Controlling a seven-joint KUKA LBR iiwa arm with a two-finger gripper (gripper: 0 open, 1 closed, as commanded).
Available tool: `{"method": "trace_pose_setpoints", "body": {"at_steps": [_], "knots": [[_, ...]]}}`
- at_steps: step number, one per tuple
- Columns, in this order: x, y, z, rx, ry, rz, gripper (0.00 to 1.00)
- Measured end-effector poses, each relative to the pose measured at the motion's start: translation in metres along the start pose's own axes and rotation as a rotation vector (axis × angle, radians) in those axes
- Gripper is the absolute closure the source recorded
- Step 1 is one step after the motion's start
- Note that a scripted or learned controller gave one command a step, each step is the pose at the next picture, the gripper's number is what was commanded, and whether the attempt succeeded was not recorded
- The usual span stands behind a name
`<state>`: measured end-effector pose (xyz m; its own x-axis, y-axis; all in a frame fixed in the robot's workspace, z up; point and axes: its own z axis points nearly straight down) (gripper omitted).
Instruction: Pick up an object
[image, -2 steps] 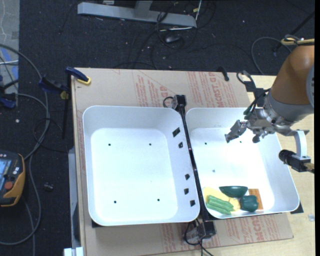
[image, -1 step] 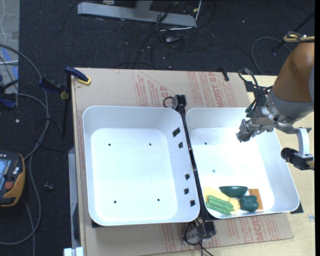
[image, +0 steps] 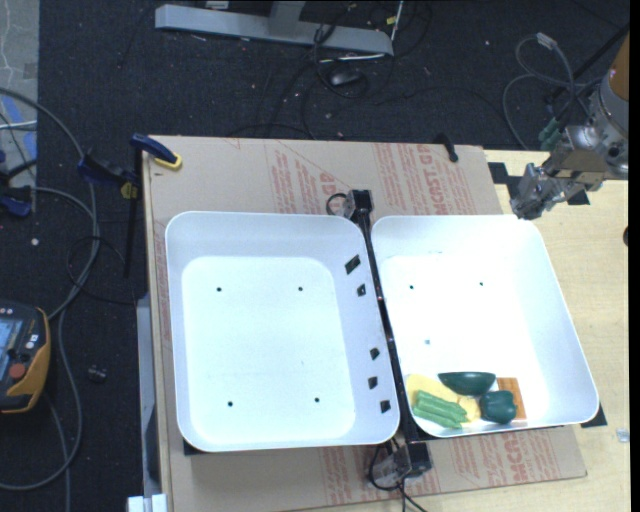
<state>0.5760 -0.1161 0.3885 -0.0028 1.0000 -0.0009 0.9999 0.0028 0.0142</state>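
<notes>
Now my gripper hangs beyond the far right corner of the right bin; its state I cannot tell; the objects lie crowded in the near corner, so I may hit the wall or grasp nothing.

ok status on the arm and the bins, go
Gripper up past the right bin's far right corner, nothing seen in it. Objects bunched in that bin's near corner: dark green bowl, light green ridged piece, teal lump. Nothing blocking the path.
</notes>
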Motion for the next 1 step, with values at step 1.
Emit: {"method": "trace_pose_setpoints", "body": {"at_steps": [1], "knots": [[-0.0137,0.0044,0.0164,0.015,0.0,0.064,1.0]]}}
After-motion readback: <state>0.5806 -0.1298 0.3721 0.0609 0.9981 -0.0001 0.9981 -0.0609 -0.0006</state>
